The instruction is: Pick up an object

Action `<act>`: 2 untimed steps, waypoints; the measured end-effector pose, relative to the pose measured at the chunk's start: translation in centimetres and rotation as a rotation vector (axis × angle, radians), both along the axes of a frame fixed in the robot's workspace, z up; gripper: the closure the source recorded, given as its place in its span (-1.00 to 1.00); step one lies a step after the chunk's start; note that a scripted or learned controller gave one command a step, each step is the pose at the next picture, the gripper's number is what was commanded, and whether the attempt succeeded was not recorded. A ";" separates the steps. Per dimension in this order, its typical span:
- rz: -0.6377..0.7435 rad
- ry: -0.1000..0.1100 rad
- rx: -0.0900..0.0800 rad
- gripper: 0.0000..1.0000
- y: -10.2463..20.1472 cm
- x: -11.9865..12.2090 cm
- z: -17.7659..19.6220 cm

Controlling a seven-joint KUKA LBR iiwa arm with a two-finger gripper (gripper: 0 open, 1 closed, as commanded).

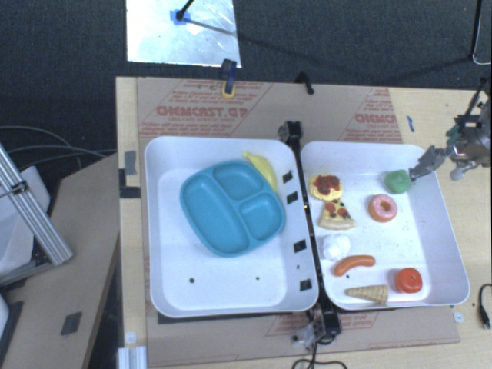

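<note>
One green toy (397, 181) is sitting near the right bin's (450, 241) far wall, with your claw (421, 168) reaching beside it; I cannot tell its state. It is risking nudging the round toy away.

Grey metal tool (421, 167) at the right edge
Slim, dull silver fingers on a blocky grey body with dark fittings.

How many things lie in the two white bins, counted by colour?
Blue: 1, the plate
Yellow: 1, the banana
Green: 1, the ball
Pink: 1, the donut
White: 1, the small lump
Red or orange: 2, the sausage and tomato
Tan: 1, the cone
Mixed colours: 2, the pizza slices
Total: 10
</note>
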State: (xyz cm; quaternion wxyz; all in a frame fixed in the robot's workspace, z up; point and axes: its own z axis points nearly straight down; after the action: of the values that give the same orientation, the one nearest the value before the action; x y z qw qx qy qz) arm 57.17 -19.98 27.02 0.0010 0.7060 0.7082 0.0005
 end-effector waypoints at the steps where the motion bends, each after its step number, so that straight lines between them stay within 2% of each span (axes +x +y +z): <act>1: 0.006 0.005 0.004 -1.00 5.1 2.9 -8.0; 2: -0.001 0.000 -0.001 -1.00 3.6 -0.7 -17.3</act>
State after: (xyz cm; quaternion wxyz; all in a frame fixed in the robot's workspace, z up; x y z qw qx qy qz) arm 56.45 -16.37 9.72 0.0016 0.7064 0.7078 0.0002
